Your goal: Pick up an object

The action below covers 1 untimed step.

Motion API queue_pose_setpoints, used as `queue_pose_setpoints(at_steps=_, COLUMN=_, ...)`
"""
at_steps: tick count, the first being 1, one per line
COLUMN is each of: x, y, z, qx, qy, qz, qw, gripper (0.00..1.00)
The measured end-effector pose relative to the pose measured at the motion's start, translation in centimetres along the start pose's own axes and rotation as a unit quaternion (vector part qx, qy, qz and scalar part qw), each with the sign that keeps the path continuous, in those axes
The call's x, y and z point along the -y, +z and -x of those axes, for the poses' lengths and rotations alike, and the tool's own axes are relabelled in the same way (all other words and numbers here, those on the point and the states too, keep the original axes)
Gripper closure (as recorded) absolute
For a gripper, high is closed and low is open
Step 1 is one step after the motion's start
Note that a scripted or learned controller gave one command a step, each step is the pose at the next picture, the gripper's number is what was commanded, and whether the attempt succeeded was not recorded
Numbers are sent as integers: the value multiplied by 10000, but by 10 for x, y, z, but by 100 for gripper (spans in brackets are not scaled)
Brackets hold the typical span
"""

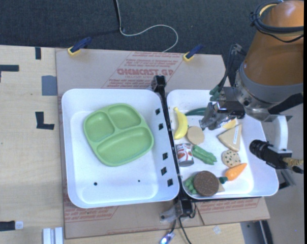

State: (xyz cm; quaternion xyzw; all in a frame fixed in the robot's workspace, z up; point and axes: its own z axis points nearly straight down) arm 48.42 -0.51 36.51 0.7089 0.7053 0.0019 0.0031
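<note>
- The pincer (pixel 213 120) is hovering over the right bin (pixel 260 187), possibly beside the banana (pixel 180 124); I cannot tell its state.
- Dropping straight down is looking wisest.

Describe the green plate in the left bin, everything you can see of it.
The green plate is a light green, rounded, plastic-looking tray with three compartments: two small ones at its far side, one long one nearer the camera. It lies flat, turned at a slant, on the floor of the left bin, in its upper middle. Its compartments hold nothing.
</note>
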Motion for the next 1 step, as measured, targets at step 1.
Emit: queue_pose_setpoints(at_steps=1, x=0, y=-84, z=-70, qx=-21, qy=-73, qz=7, qw=10000, gripper=100)
